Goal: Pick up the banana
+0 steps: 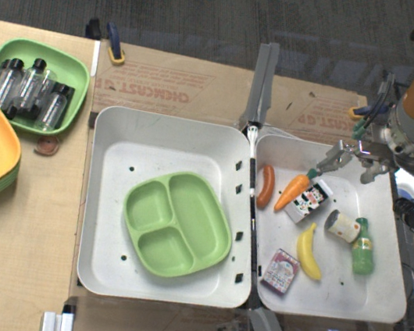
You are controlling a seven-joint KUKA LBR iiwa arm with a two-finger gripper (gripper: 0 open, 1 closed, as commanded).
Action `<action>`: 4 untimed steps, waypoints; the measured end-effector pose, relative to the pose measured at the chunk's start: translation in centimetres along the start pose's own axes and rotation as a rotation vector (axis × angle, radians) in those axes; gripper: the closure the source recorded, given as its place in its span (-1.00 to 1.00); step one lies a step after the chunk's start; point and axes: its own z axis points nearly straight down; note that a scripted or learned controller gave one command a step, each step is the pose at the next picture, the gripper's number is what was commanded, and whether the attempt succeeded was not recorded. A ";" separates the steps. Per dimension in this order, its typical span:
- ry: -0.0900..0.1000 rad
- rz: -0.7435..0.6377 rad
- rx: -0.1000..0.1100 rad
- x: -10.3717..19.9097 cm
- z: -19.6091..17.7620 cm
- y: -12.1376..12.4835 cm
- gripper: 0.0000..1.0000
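The gripper (351, 164) hangs over the far side of the right bin (380, 306), its two fingers spread apart with nothing between them. The banana (310, 252) lies on the bin floor nearer the camera, well apart from the fingers, between a small pink box (280, 270) and a green bottle (363, 248).

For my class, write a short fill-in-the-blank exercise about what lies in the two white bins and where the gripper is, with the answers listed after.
1. The banana lies in the ______ bin of the two.
2. The green divided plate has ______ compartments.
3. The orange vegetable beside the hot dog is a ______.
4. The gripper hangs over the far part of the right bin, with ______ between its fingers.

Missing words: right; three; carrot; nothing
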 end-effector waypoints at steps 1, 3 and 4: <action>0.001 0.142 0.000 -3.0 5.5 -4.6 -1.00; 0.006 0.039 0.000 -6.1 16.8 -11.3 -1.00; 0.004 0.043 0.000 -6.3 16.0 -11.3 1.00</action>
